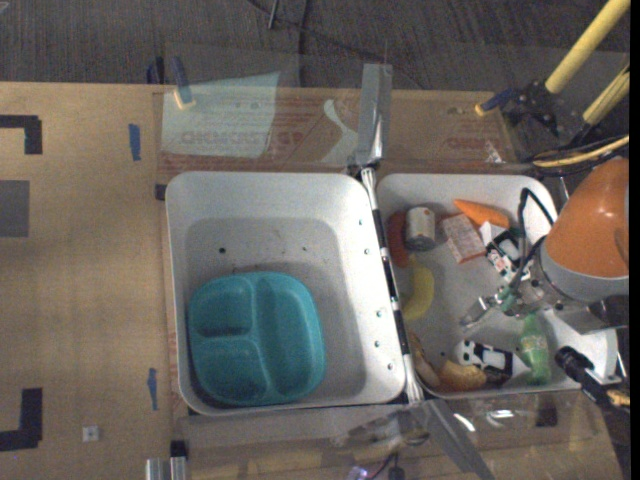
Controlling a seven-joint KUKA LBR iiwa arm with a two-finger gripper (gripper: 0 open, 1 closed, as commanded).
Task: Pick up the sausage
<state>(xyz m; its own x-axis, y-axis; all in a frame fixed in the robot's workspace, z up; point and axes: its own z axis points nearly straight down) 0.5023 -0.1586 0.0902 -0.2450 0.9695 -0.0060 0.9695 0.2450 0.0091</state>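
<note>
While the left bin (180, 218) carries just a teal divided plate (256, 338), the work lies in the right bin (440, 183), so the arm has no business crossing the divider. Against that bin's left wall lies the sausage (397, 238), a reddish-brown piece standing roughly along the wall, touching or nearly touching a small grey can (421, 227) on its right. Just below it sits a yellow banana-like piece (419, 293). Further right lie an orange carrot (484, 212) and a small carton (463, 239), with a black-and-white toy (482, 356) and a green bottle (533, 348) near the bottom edge. The gripper (485, 310) hangs mid-bin, well apart from the sausage, fingers spread and nothing between them. A good grasp, I judge, needs a shift toward the left wall, the fingers turned to straddle the sausage across its narrow width, and a descent that clears the can and the wall.
</note>
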